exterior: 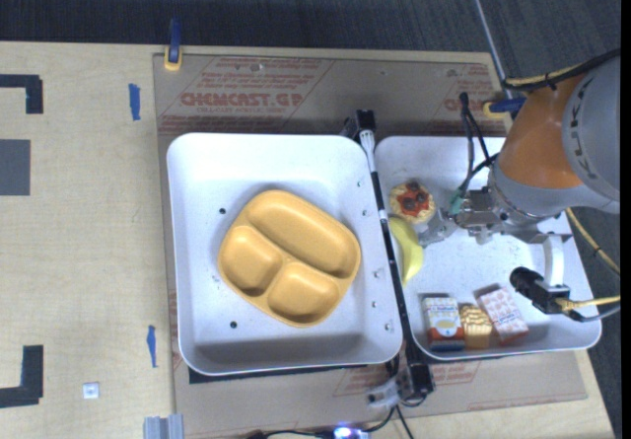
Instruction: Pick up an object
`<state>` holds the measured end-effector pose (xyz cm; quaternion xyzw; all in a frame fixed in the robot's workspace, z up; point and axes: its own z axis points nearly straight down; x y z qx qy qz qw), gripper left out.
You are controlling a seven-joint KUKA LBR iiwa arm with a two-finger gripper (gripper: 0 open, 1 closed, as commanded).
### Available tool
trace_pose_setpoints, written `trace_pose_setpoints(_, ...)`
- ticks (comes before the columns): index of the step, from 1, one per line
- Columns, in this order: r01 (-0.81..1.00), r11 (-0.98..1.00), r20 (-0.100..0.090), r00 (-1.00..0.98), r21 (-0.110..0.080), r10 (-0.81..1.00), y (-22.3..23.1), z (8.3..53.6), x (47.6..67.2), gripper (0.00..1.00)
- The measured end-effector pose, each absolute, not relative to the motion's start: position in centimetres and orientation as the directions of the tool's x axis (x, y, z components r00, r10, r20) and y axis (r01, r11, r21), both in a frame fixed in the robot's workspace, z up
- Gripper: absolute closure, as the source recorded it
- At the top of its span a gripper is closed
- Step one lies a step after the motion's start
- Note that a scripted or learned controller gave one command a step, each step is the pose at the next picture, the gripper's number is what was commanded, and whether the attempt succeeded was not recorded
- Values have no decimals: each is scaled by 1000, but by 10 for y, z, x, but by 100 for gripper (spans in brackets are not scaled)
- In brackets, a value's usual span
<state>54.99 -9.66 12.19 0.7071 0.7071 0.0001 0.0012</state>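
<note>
My claw (444, 222) hangs low in the right bin (582, 333) at about its ten o'clock, just beside the banana (407, 250) and the small red-and-yellow fruit (411, 199); whether it is released or clenched I cannot tell. To pick cleanly, I judge I should centre over the banana and straddle its narrow width. I count one banana, one fruit, three small cartons (473, 319) at six o'clock, and one yellow divided tray (286, 255) in the left bin (197, 230).

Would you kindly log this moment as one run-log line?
arm: over right bin | gripper: near banana | yellow tray: left bin | hold: unconfirmed
</note>
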Motion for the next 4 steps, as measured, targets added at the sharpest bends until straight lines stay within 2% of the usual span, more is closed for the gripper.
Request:
trace_pose_setpoints(1, 1000, 0, 0, 0, 1, 1000, -115, 86, 498, 0)
trace_pose_setpoints(2, 1000, 0, -2, 0, 6, 1000, -94, 86, 481, 0)
trace_pose_setpoints(3, 1000, -1, -4, 1, 11, 1000, -94, 97, 483, 100)
trace_pose_setpoints(4, 1000, 2, 1, -2, 2, 1000, -27, 185, 514, 100)
